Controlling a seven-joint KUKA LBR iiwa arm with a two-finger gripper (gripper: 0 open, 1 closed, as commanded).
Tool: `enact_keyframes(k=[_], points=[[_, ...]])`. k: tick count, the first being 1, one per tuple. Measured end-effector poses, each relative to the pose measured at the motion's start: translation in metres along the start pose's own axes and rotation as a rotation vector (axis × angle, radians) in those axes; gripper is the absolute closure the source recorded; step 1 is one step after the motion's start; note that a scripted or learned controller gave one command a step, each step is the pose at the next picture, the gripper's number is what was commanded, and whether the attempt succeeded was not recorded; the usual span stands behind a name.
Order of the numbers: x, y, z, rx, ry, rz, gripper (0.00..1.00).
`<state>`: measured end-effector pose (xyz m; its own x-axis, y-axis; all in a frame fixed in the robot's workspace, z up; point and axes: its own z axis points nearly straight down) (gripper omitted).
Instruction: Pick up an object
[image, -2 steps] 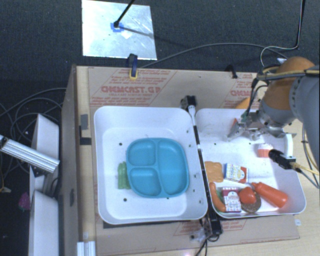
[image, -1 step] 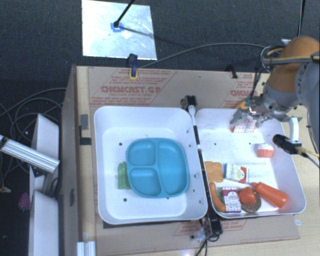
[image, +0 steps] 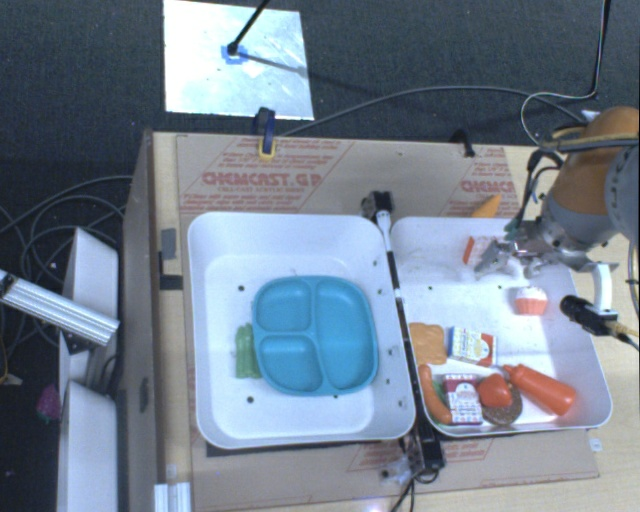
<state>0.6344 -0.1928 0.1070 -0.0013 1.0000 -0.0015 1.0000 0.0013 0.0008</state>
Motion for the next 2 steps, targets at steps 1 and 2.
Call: enact_keyframes(k=[1,2], points=[[-0.014,-0.05,0.023,0.001,0.0,0.0,0.0],[-0.014,-0.076,-0.043,-0.003,0.0,0.0,0.0]])
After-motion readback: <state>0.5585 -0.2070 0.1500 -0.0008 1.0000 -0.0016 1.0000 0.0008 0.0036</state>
